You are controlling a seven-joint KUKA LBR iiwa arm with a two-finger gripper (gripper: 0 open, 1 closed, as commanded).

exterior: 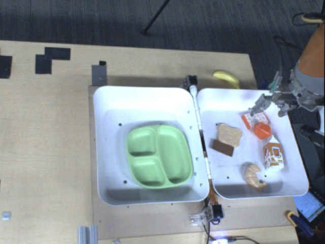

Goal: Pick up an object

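The right bin (289,187) holds several items. They are a red and white packet with an orange cap (259,126), a slice of toast (229,134), a brown bar (222,147), an orange and white carton (273,155) and a pastry (255,176). My gripper (270,104) hangs over the far right part of this bin, just above and behind the red packet. Its fingers (259,103) are spread apart and nothing sits between them.
A green divided plate (159,155) lies in the left bin (109,136). A yellow banana (226,78) rests on the bench behind the right bin. Black markers and a small block (99,74) sit on the bench at the far left.
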